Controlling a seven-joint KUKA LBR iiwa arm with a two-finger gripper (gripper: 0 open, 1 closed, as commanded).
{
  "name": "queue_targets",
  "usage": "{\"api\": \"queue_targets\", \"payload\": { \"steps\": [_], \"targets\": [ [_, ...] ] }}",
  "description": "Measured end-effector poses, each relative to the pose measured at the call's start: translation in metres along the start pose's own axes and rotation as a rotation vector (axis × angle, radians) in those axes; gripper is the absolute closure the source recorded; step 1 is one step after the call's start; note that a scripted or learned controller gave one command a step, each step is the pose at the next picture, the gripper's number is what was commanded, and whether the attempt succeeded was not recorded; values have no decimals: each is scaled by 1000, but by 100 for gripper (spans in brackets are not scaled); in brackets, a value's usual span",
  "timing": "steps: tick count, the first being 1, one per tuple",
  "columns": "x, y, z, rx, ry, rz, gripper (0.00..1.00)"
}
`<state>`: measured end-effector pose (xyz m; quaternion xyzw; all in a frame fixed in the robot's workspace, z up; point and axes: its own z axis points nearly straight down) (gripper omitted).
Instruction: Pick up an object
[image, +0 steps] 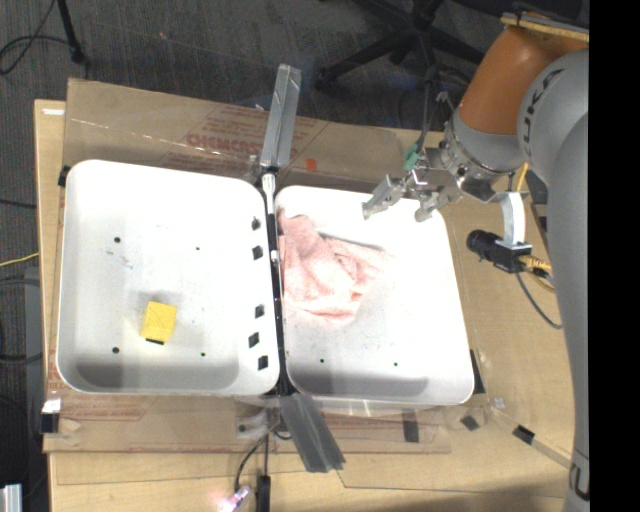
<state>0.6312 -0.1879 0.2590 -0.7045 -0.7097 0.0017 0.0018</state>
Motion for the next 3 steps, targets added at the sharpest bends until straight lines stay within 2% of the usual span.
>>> {"api": "queue_targets", "payload": {
  "steps": [1, 2, 3],
  "targets": [
    [57, 26, 156, -1, -2, -172, 0],
    [58, 26, 146, -1, -1, -176, 100],
    [58, 26, 146, -1, -2, -176, 0]
  ]
}}
